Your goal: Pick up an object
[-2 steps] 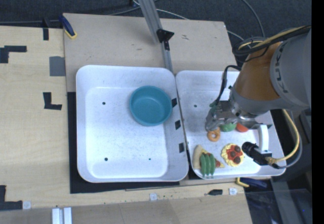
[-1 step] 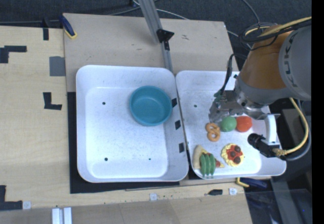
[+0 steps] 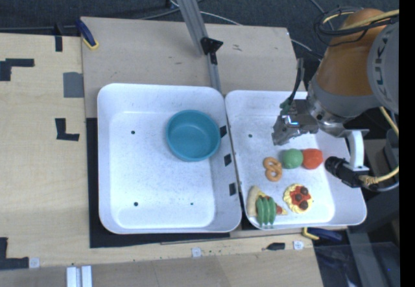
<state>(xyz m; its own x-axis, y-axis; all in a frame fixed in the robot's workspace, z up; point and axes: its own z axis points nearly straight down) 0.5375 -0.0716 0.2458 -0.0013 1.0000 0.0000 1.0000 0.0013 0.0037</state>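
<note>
Camera view. Two white bins sat side by side on the bench (image 3: 39,149). The left bin (image 3: 123,208) carried a blue bowl (image 3: 192,135), upright, near its far right corner and close to the wall shared with the other bin. The right bin (image 3: 249,117) carried all the small items, grouped toward its near edge.

A pretzel (image 3: 273,168) lay near the middle of the right bin. Just to its right sat a green round piece (image 3: 292,158), touching an orange-red round piece (image 3: 312,159) beside it, toward the right wall. Nearer the front edge lay a yellow piece with red spots (image 3: 299,197). At the near left corner lay a green ridged item (image 3: 265,208), next to a pale yellowish piece (image 3: 252,198) against the left wall.

The arm (image 3: 350,65) entered from the right, its orange band over the far right part of the right bin. The gripper (image 3: 286,135) hung over the bin's middle, just on the far side of the green round piece and the pretzel. Nothing was seen between its fingers; whether it was released or clenched could not be told from this angle.

A grey pole (image 3: 188,7) ran slantwise from the far edge of the bench down to the gap between the bins.
</note>
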